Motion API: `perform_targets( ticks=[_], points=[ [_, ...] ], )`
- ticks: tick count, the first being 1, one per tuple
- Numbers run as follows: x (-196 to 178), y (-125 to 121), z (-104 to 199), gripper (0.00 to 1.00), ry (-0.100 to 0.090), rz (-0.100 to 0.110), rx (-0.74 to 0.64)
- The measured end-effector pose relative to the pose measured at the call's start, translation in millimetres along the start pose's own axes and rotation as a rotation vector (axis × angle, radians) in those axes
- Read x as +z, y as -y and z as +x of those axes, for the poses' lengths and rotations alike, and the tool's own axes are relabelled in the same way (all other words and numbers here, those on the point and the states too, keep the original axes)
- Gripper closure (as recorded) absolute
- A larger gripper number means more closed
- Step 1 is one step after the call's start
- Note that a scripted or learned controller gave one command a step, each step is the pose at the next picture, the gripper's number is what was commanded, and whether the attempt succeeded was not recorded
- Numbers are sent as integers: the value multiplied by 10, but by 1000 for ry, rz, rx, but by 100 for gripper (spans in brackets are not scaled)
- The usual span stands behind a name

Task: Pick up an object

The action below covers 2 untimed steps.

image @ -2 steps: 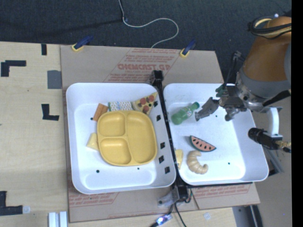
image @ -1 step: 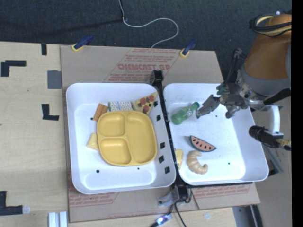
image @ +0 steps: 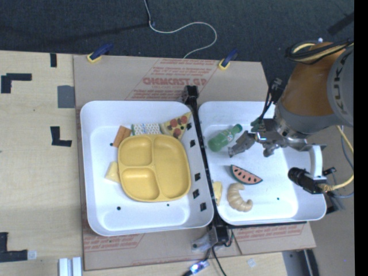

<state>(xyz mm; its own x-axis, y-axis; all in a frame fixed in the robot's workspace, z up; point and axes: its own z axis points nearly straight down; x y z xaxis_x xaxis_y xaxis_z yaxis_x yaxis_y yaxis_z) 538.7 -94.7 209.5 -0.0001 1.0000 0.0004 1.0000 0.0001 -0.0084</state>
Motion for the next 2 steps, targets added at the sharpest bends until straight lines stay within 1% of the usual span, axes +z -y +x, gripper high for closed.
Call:
perform_targets(
  ticks=[1,2],
  points=[
    [446,-12,-25,0,0,-1,0],
    [999,-43,-115,0,0,-2,0]
  ],
)
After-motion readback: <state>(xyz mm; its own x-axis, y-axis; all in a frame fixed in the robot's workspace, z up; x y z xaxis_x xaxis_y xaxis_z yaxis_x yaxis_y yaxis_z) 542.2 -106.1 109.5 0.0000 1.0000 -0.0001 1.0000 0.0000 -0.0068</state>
